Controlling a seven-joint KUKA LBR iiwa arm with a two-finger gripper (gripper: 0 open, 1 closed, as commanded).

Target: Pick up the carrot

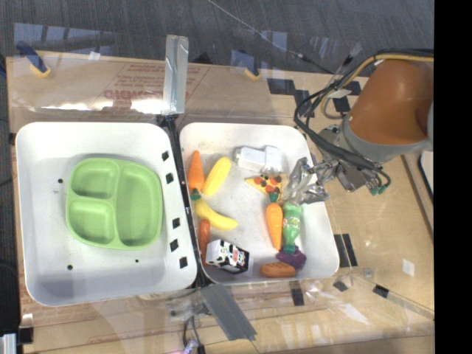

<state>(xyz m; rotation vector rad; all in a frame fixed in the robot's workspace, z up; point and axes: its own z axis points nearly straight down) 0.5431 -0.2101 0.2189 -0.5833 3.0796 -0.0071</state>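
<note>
Two carrots lie in the right bin [318, 227]. One orange carrot [273, 224] lies lengthwise in the right half, next to a green vegetable [292, 223]. A second carrot [195, 171] with a green end lies along the bin's left wall. My gripper [304, 184] hangs over the right side of the bin, just above and to the right of the first carrot's top end. It looks open, with nothing between its fingers.
The right bin also holds two yellow fruits [217, 175] [214, 216], a white object [258, 155], a pizza slice [265, 184], a purple eggplant [293, 257], a brown piece [277, 270] and a cow-patterned carton [226, 255]. A green divided plate [116, 201] sits in the left bin [37, 220].
</note>
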